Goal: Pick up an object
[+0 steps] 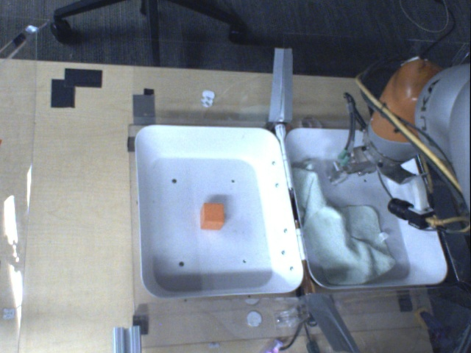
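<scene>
1. Orange block point(213, 216): a small cube-like piece lying flat on the floor of the left bin point(158, 160), close to the centre and a little toward the near wall. Its faces look about equal, so no long axis can be told. Its edges run nearly square to the bin walls, with a slight turn at most.

2. Left bin: a shallow white tray with rounded corners. A few small dark dots mark its floor around the block, none touching it. The block stands well apart from all four walls.

3. Right bin point(423, 267): set just beside the left bin, the two rims meeting along a narrow seam. A crumpled pale cloth point(342, 234) covers much of its left and near floor.

4. Gripper point(344, 169): hangs over the far part of the right bin, above the far edge of the cloth and well apart from the block. Whether the claw is open or closed cannot be told from this view; nothing is seen between its tips.

5. Arm point(441, 109): grey, with an orange band point(401, 98), entering from the right with cables along it.

6. Bench point(73, 197): pale wood, with black tape patches point(73, 85) at far left.
</scene>
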Motion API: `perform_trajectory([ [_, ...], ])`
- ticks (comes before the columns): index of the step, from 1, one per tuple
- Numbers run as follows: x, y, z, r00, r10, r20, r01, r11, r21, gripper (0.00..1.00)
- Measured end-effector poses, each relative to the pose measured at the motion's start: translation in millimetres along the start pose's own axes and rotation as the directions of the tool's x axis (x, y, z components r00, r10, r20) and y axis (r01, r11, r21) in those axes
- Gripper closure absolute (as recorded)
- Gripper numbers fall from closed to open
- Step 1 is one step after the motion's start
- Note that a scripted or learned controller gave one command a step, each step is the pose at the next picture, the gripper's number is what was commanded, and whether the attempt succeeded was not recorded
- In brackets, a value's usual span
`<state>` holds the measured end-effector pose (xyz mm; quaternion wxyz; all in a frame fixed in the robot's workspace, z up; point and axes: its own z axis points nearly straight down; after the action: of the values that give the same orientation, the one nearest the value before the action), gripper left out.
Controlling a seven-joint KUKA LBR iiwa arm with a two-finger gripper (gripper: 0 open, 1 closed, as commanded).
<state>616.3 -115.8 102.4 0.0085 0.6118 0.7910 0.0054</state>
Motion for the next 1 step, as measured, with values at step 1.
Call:
perform_trajectory([
  [1,13.4,22.2,-97.4,0.99,0.141,-0.002,-0.141,0.99,0.014,1.0],
])
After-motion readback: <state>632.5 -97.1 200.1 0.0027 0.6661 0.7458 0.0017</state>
